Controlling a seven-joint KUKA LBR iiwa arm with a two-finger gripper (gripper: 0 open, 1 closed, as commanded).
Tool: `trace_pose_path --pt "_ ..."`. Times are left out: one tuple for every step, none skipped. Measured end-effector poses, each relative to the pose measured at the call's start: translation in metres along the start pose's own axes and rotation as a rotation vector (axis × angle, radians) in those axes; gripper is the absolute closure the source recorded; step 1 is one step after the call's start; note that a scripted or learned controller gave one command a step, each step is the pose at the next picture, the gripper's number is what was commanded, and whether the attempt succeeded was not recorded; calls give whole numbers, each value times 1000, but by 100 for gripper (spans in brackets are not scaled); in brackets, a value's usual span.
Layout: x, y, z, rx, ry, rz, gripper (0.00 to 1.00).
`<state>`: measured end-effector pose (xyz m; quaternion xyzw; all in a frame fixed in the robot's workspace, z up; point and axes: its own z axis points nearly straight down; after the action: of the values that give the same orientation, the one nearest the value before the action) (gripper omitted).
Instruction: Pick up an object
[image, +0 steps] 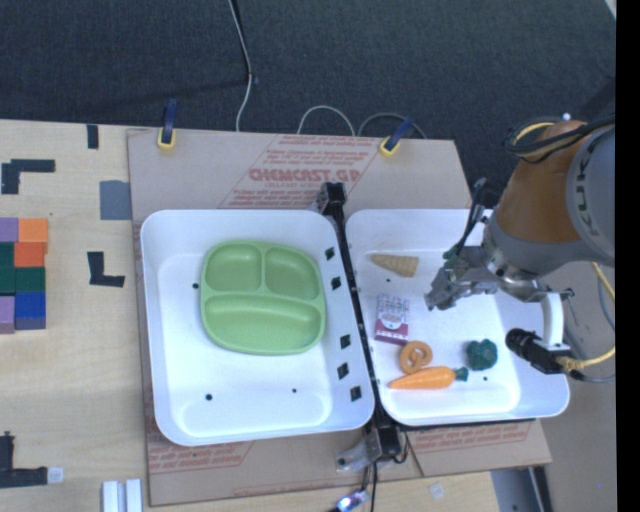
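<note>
Camera view – claw low, right bin

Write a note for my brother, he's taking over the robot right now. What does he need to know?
Gripper: above the right bin, nothing visibly held; can't tell if it's open or shut.
Right bin: toy carrot, pretzel, green broccoli-like toy, tan wedge, small pink packet.
Left bin: green divided plate.
Done: nothing picked up.
Left: grab one object and lift it.

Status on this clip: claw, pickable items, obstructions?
Claw over right bin, holding nothing seen. Carrot, pretzel, packet, wedge lying loose. Nothing blocking.
</note>
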<state>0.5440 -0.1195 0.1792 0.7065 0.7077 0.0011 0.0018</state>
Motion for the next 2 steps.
trace_pose_path --pt "0 2 -53 -1 0 0 100" --pt "46 -3 -59 5 3 -4 100"
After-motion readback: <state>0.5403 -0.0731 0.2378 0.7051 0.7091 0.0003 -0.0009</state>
